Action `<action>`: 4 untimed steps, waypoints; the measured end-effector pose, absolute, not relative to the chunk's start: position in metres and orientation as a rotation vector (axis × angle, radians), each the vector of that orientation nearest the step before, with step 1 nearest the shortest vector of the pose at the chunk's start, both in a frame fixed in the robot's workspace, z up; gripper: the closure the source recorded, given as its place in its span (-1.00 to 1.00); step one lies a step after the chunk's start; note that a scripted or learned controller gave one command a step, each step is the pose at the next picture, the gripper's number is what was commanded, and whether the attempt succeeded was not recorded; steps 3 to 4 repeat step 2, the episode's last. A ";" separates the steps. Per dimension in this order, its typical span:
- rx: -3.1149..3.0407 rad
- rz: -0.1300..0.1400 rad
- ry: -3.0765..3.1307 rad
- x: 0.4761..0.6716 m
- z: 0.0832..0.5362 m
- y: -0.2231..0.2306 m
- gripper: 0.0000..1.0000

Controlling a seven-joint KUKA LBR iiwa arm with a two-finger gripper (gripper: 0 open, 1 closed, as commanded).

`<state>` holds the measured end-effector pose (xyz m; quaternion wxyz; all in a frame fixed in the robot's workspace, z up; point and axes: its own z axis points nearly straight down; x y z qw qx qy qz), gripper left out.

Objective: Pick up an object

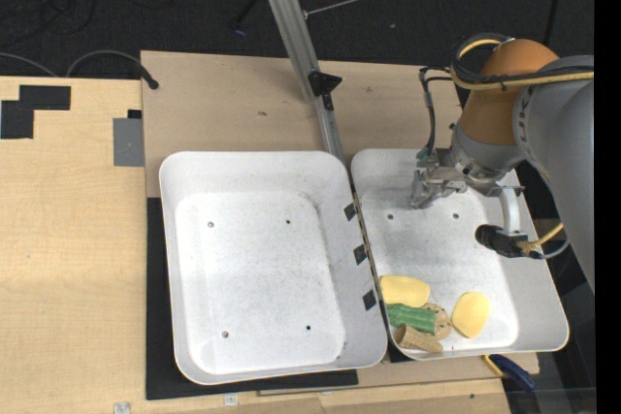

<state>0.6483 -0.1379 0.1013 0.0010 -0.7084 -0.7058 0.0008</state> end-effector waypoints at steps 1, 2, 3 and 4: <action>-2.224 -0.004 -2.225 0.658 0.161 -0.139 1.00; -2.223 -0.004 -2.225 0.668 0.210 -0.138 1.00; -2.223 -0.004 -2.225 0.668 0.210 -0.138 1.00; -2.223 -0.004 -2.225 0.668 0.210 -0.138 1.00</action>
